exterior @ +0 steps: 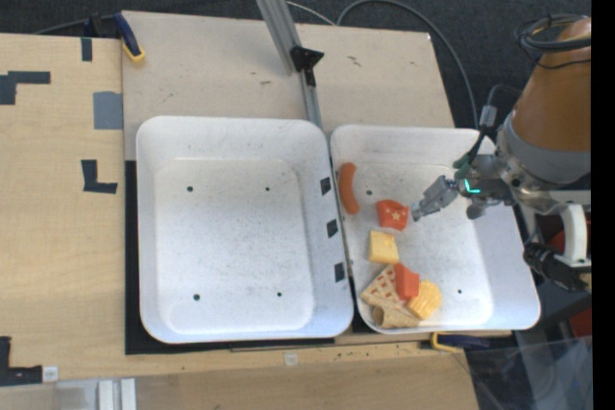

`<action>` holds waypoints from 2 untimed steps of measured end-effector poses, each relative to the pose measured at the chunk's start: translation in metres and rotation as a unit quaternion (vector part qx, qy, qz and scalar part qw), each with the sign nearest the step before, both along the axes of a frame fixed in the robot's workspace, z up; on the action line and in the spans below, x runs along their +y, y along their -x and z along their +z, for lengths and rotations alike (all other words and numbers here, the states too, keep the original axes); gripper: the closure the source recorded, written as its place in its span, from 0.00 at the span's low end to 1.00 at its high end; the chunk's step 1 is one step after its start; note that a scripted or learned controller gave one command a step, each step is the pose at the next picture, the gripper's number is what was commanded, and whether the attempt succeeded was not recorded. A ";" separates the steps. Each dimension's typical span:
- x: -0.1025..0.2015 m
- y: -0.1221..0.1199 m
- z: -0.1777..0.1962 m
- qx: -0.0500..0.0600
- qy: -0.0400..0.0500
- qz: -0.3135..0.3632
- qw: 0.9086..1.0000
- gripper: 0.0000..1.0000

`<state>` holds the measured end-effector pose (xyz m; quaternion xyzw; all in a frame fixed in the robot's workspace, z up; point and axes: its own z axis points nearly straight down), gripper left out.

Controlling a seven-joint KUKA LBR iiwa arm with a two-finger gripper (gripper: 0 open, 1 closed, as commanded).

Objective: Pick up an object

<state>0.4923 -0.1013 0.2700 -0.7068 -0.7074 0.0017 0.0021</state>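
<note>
My gripper (430,203) hangs over the right bin (500,302), its fingers pointing left toward a red block (391,214) that lies just beside the tips. Nothing shows between the fingers. An orange sausage (348,187) lies near the bin's left wall. A yellow block (383,248) sits below the red block. In the bin's front left corner a waffle piece (382,291), a red piece (407,282) and an orange-yellow piece (426,300) are heaped together.
The left bin (231,226) stands beside the right one. A slanted metal pole (274,0) rises behind the bins, with a black clamp (307,59) at its foot. The orange-banded arm (553,120) fills the right side.
</note>
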 end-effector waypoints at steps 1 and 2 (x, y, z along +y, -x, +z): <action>0.000 -0.001 0.002 -0.002 0.000 0.001 1.000 0.00; 0.002 0.001 -0.041 0.000 0.000 0.000 1.000 0.00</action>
